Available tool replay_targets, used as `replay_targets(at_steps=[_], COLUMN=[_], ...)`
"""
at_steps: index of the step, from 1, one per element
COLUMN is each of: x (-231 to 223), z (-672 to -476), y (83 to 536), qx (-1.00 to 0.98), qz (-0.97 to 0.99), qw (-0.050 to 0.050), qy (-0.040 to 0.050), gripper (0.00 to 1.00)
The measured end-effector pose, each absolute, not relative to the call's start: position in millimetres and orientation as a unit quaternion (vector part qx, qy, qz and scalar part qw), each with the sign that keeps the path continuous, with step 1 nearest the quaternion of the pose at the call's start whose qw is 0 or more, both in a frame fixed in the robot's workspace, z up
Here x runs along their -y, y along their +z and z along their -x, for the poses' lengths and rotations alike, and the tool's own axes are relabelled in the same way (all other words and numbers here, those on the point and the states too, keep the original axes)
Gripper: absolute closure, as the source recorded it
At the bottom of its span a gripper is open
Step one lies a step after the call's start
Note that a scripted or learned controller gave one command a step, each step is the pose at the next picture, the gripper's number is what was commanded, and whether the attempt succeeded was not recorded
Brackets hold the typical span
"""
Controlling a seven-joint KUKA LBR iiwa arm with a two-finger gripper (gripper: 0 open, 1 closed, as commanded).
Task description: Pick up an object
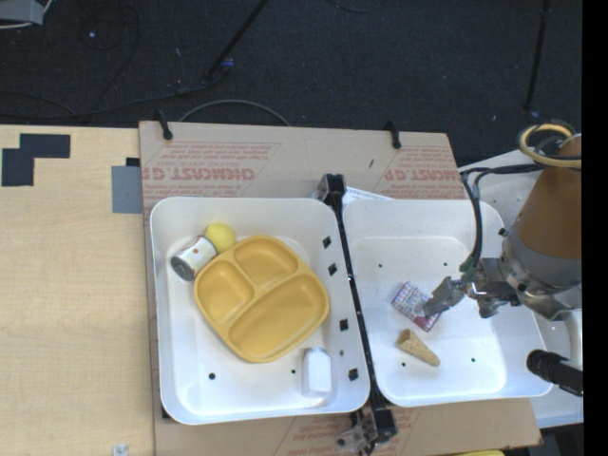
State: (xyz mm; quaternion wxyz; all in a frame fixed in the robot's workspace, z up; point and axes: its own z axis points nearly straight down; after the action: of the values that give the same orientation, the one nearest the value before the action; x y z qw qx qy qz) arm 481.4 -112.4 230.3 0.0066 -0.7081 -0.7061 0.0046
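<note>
Lying just left of the fingers [446, 297], purple packet [410, 301], nearly touching.

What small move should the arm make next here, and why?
Probably a short descent onto the small purple-patterned packet in the right bin. The gripper sits at that packet's right edge, apparently just above or against it, and nothing shows between its fingers. The tan wedge lies nearby but further from the gripper, so the packet looks the easier target.
</note>
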Motion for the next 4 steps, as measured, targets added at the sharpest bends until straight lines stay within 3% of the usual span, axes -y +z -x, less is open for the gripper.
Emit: replay_targets(at_steps=[1, 4], x=[113, 122], z=[-483.6, -482.8], y=[236, 87], qx=[0.707, 0.707], qz=[0.707, 0.707], qw=[0.002, 0.004], qy=[0.0011, 0.0017], gripper=[0.0, 0.0])
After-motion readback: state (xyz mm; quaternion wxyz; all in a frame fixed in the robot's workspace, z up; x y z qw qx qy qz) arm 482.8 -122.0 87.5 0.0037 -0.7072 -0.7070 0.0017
